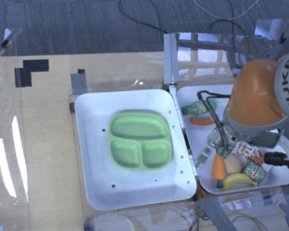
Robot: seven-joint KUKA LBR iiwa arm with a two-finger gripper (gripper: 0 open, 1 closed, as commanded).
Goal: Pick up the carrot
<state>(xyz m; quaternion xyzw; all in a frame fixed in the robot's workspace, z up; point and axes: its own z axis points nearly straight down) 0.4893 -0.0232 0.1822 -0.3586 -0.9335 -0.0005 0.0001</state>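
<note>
Carrot (218, 168) first, then the scene from big to small. It's lying in the right bin (286, 178), down toward 6 o'clock, long axis roughly up-down in the camera view, crowded on nearly every side.

Biggest item is the surface (43, 161), then the left bin (96, 192) with a green divided tray (139, 139) in it, well apart from the action. The grey arm (263, 94) with its orange band hangs over the right bin's 12-to-3 o'clock area and hides a good chunk of it.

The claw (215, 144) sits just above the carrot's top end, at its 12 o'clock. Can't tell whether it's spread or pressed together, the metal bits are too jumbled from this angle. Nothing is visibly pinched in it.

What I'd worry about, my guess only:
- a banana (239, 180) touches the carrot's lower end at about 5 o'clock, and a pale round thing (233, 165) is right at its 3 o'clock, so a grab could catch a neighbour instead
- a printed carton (248, 152) and a green packet (253, 172) sit near too
- the claw looks lined up on the carrot's tip, not the middle, so it could swing or slip out
- the bin wall at 9 o'clock is close, leaving little room

A green bottle (200, 106) and a small red-orange thing (202, 121) up at 11 o'clock look safely out of the way.
</note>
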